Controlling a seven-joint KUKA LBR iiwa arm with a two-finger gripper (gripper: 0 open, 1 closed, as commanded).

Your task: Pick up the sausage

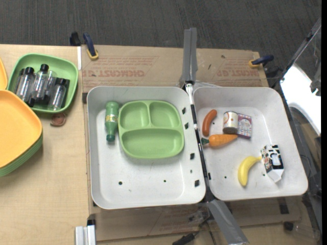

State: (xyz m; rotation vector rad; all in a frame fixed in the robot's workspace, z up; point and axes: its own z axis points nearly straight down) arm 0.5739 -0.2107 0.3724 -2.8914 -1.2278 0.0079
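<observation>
The sausage [208, 122] is a reddish-orange link lying almost upright in the picture, near the left wall of the right bin [286, 111]. Just below it rests a carrot [220, 140], lying across with its green tip toward the divider. A small can [231, 121] stands right of the sausage.
The right bin also holds a purple-white box [244, 126], a banana [246, 170] and a small carton [272, 162]. In the left bin [143, 188] sit a green divided plate [151, 128] and a green bottle [111, 120]. A green tray of vials [43, 83] and orange plates [18, 134] lie to the left.
</observation>
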